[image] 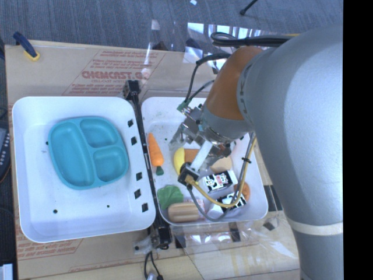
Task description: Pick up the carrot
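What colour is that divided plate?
The plate is plain turquoise blue, seen in the camera view.

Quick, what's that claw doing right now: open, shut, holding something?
Claw: cannot be told whether open or shut. The tapered orange carrot lies apart from it, in the right shallow white bin.

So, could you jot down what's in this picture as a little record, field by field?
left bin: holds a teal divided plate
right bin: carrot, yellow piece, green toy vegetable, tan bread-like roll
carrot: lies along the right bin's left wall, not lifted
arm: reaches over the right bin, right of the carrot
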